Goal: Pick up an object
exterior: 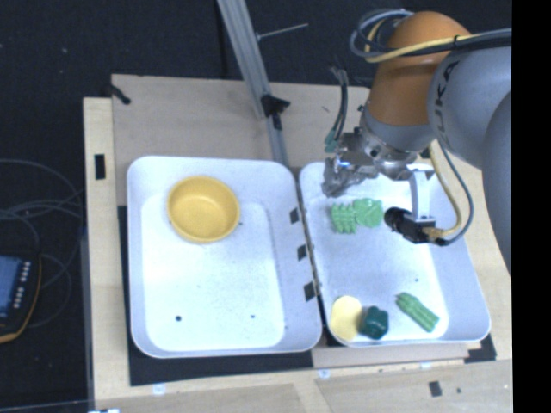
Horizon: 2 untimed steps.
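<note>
1. Dark floor surrounds your bench [198, 93]; two white bins sit side by side at frame centre.
2. Your gripper [337, 179] hangs at the right bin [448, 274]'s upper left, just above the green leafy toy [355, 215], probably the chosen target.
3. You cannot tell how the jaws stand; nothing shows between them.
4. A yellow bowl [203, 208] sits in the left bin [215, 317].

Bench [198, 101]: pale wood board, bore two white bins side by side.
Left bin [215, 308]: shallow, white, sat on the bench's left half.
Right bin [456, 308]: shallow, white, touched the left bin along a clipped seam.
Pole [245, 50]: grey metal bar, ran from the far edge down to the seam.
Pendant [15, 291]: dark handheld unit with orange trim, lay at far left, off the bench.
Cables [43, 205]: thin, dark, looped near the pendant.
</note>
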Motion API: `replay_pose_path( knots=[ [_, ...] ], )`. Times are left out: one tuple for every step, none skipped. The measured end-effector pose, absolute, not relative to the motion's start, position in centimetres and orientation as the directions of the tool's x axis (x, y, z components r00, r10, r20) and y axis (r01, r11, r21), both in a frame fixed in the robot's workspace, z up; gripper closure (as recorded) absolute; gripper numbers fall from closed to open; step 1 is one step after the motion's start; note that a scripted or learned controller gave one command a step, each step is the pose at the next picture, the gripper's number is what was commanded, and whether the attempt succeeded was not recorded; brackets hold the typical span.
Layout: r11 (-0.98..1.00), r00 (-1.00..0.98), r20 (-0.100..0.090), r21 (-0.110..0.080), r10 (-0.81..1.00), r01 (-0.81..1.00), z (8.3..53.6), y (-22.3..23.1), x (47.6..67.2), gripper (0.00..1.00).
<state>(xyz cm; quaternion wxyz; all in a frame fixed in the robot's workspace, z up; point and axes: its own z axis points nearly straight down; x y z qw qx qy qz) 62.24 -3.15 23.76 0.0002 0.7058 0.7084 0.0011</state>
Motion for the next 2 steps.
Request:
replay_pose_path(
  knots=[
    [0.004,-0.004,0.001,0.002,1.0,1.0,24.7,1.4,61.0,1.0],
    [0.003,-0.003,0.0,0.0,1.0,1.0,23.7,6.6,58.9,1.0]
  ],
)
